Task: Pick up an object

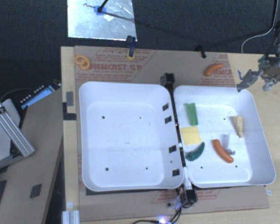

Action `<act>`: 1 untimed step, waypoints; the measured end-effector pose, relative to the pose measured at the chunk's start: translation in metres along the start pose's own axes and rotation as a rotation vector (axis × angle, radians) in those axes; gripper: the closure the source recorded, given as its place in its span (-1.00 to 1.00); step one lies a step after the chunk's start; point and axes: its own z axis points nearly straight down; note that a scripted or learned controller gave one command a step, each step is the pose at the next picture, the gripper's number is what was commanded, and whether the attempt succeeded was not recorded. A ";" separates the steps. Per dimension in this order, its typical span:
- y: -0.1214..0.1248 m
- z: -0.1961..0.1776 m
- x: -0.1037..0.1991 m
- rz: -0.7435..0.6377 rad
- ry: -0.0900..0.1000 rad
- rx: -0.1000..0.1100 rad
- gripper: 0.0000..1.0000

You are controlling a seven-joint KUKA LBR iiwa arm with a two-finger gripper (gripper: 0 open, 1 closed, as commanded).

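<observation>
bins (pixel 126 94): smooth white plastic | board (pixel 144 62): matt cardboard | sheet (pixel 100 13): shiny foil

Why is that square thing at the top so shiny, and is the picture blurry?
In the camera view, the silver sheet shines because it bounces light; the white bins look bright and washed out too; the pincer at the right edge looks a bit blurry.

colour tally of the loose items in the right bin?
Green: 2, a straight green piece and a curved dark green piece
Yellow: 1, a flat yellow square
Orange: 1, an orange sausage shape
Beige: 1, a beige piece
Total: 5 in the right bin
</observation>
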 end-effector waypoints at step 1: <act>0.001 -0.012 0.000 -0.004 -0.001 -0.004 1.00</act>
